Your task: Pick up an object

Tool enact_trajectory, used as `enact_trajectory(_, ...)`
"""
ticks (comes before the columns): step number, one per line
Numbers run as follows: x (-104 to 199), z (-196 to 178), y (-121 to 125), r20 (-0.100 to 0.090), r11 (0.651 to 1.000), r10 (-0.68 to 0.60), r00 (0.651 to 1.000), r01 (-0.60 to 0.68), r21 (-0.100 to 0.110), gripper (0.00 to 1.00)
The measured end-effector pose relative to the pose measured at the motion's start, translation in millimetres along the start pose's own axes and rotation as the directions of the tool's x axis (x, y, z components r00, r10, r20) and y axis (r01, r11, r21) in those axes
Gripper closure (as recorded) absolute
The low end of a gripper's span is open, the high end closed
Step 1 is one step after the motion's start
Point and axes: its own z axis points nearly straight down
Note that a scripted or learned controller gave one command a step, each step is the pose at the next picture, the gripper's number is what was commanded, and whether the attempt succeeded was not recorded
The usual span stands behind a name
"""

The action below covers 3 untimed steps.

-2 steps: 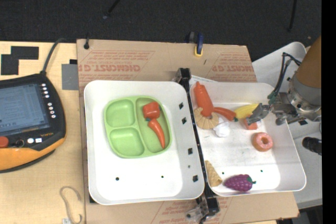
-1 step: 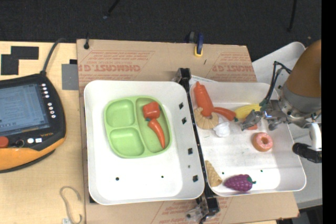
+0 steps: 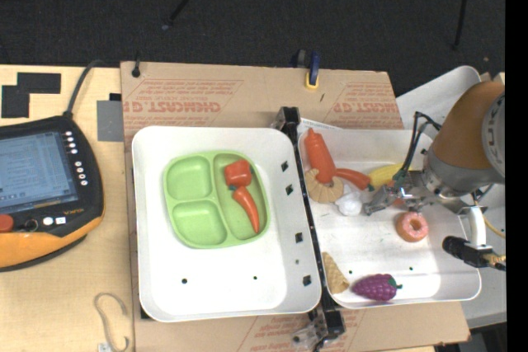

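My gripper [image 3: 381, 199] hangs low over the middle of the right bin [image 3: 433, 280], reaching in from the right. Just left of it lies a small white object [image 3: 350, 206]; whether they touch is unclear. A pink donut [image 3: 412, 227] sits just below and right of the gripper. A yellow piece [image 3: 384, 174] and a thin red-orange piece [image 3: 353, 176] lie just behind it. A long red sausage-like toy [image 3: 319, 154] rests over a tan disc [image 3: 324, 190] at the bin's left. Purple grapes [image 3: 375, 287] and a tan cone [image 3: 334, 272] lie at the front.
The left bin [image 3: 214, 293] holds a green divided tray [image 3: 191, 202] with a red pepper [image 3: 238, 173] and an orange carrot-like piece [image 3: 248, 206] in its right compartment. A black divider [image 3: 301, 210] separates the bins. A control tablet [image 3: 41, 185] lies at the far left.
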Motion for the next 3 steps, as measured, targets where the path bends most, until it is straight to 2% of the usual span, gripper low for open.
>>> enact_trajectory(1,-2,-13,1,0.0,1.0,0.003,1.0,-0.003,-0.003,1.0)
enact_trajectory(2,0,-56,0,0.002,1.0,0.003,1.0,-0.003,-0.007,1.0)
enact_trajectory(3,5,-114,7,0.003,1.0,0.001,1.0,-0.001,-0.009,1.0)
